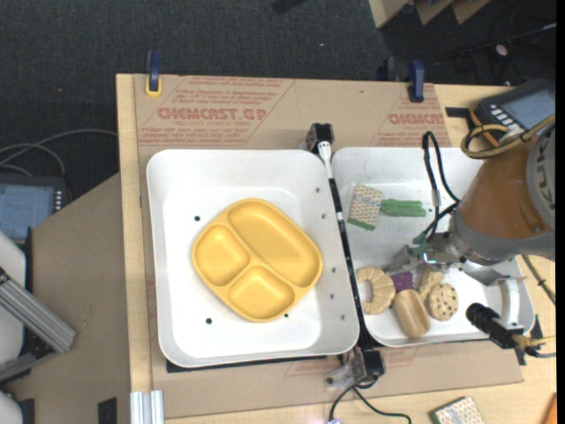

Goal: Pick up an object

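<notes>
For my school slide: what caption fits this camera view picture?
A robot arm reaches into the right bin of toy food, beside a yellow divided plate in the left bin.

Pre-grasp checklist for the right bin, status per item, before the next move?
1. Targets present: tan ring-shaped toy, tan cylinder and speckled round cookie lie in the right white bin: ok.
2. Spacing: these three lie crowded together: not ok.
3. Gripper over the cluster: ok.
4. Jaws state: cannot tell.
5. Object held: cannot tell.
6. Yellow divided plate sits in the left white bin, apart from the arm: ok.
</notes>
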You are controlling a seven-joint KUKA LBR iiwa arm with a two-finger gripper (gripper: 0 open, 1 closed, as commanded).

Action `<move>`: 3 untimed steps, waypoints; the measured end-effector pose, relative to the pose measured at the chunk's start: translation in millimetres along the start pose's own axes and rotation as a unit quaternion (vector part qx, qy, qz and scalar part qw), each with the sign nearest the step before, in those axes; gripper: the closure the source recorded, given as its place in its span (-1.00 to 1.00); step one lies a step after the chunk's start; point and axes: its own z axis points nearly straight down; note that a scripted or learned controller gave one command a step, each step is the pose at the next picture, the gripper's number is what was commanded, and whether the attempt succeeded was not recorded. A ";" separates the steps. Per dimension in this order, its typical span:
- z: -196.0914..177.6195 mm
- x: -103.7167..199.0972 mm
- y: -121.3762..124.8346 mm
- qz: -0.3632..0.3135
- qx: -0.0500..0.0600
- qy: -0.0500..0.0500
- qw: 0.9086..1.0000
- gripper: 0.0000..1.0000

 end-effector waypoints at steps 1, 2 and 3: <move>-10.3 -1.0 2.1 0.000 -0.002 0.000 1.000 1.00; -70.7 -4.4 -17.6 0.000 -0.001 -0.001 1.000 1.00; -67.1 -3.7 -17.6 0.000 0.001 0.000 1.000 -1.00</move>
